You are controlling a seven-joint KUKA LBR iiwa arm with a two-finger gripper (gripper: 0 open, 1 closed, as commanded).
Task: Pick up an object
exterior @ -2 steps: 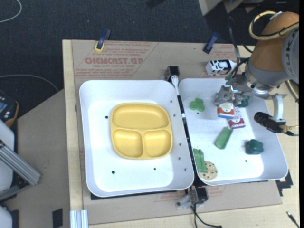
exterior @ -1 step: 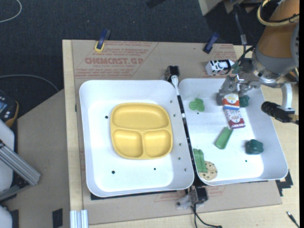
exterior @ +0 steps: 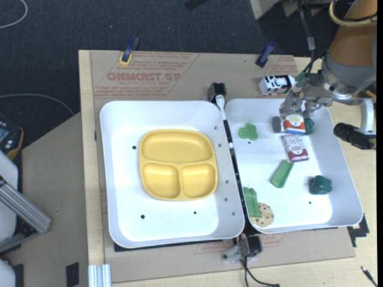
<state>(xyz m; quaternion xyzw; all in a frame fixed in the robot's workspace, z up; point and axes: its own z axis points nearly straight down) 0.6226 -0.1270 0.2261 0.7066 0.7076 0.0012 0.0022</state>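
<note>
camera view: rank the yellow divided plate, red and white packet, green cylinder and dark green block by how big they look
1. yellow divided plate, by far
2. red and white packet
3. green cylinder, close to the packet, so that order is unsure
4. dark green block

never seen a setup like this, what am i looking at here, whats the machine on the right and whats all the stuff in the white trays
This is one picture from a camera fixed above a bench, looking down at a slant. The machine at the right is a robot arm, grey with an orange band, ending in a two-finger pincer. Its job is to pick up an object.

Two shallow white bins sit side by side. The left bin holds a yellow divided plate. The right bin holds small toys: a red and white carton, a green stick, a dark green lump, a green leafy piece and a cookie.

The pincer hovers at the carton's top end; whether it grips anything is unclear.
</note>
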